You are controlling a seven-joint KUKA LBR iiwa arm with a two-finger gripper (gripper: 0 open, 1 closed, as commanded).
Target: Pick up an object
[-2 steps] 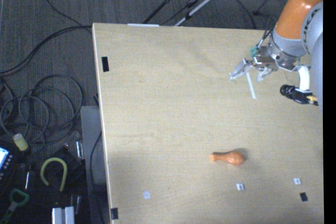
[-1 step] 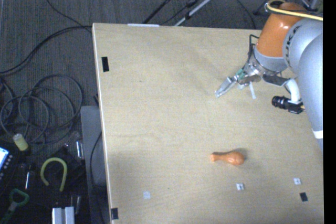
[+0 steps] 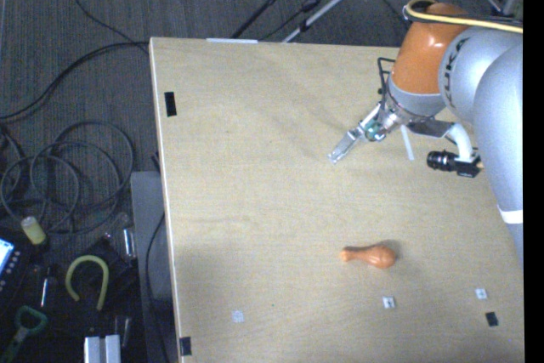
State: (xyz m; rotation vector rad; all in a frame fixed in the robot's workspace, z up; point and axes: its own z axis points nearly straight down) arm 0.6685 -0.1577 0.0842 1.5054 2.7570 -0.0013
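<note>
Orange pear-shaped object (image 3: 371, 256) lies on its side.

The scene is lit evenly and fairly dimly, and a muted, slightly grey cast is seen over the whole view. The tabletop (image 3: 272, 183) is the brightest area, without glare. A broad, soft shadow is laid across its lower left part, and a fainter diagonal shadow is seen near its middle. A small, soft shadow is cast just beneath the orange object (image 3: 371, 255). The floor (image 3: 76, 30) on the left is left dark, and its cables are rendered only faintly. Fine detail is softened throughout, and the gripper (image 3: 342, 152) is slightly blurred. The arm (image 3: 489, 89) is brightly lit on its grey shell.
</note>
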